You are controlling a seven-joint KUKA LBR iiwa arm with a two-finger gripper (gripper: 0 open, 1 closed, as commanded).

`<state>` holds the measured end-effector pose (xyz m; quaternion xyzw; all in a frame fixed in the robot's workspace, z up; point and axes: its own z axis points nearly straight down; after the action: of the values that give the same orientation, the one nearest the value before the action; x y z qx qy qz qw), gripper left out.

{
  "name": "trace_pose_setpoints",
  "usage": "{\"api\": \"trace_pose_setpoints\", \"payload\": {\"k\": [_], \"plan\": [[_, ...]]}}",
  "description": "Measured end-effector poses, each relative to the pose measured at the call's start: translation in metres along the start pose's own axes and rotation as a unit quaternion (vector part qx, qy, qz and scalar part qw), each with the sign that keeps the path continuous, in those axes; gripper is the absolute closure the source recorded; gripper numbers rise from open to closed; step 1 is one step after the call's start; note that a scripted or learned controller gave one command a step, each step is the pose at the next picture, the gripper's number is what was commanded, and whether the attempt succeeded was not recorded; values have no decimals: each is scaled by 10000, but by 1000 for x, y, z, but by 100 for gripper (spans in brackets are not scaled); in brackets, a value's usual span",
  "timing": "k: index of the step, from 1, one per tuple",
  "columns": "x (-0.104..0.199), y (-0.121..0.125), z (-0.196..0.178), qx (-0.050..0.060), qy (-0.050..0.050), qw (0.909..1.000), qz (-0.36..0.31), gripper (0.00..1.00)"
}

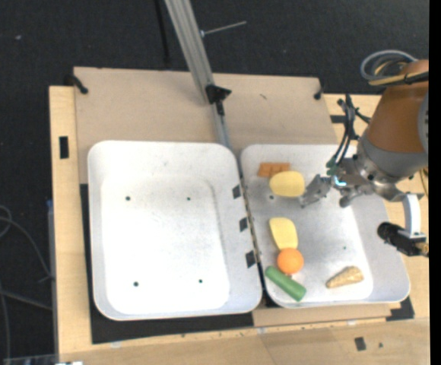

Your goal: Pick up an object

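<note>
The right bin [372,226] serves as the landmark here, and everything to be picked lies inside it. The arm [395,124] leans over its upper right corner, with the gripper [333,187] hanging above the bin's upper middle, jaws spread apart and nothing between them. I judge this to be the approach step: no object is grasped yet, and the gripper sits just right of the nearest candidate.

That candidate is the pale yellow rounded piece [287,183], near the bin's upper left; its long axis runs roughly left to right, across the bin, with no clear pointing end. Just above it, touching or nearly so, lies a small orange-brown flat piece [274,169] against the top wall. Lower down the left side comes the yellow block [283,233], long axis running top to bottom, then the orange ball [290,261] touching its lower end, and the green cylinder [285,284] slanting toward the bottom wall. A tan wedge [344,277] lies at bottom centre (its tip aimed up and right).

The next move likely calls for shifting left over the rounded piece, turning the jaws to straddle its short width, then descending.
</note>
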<state>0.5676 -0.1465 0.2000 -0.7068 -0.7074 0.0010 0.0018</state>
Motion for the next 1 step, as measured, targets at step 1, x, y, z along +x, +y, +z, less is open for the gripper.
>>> {"api": "trace_pose_setpoints", "payload": {"k": [1], "plan": [[0, 1, -3, -28, -5, 10000, 2, 0]]}}
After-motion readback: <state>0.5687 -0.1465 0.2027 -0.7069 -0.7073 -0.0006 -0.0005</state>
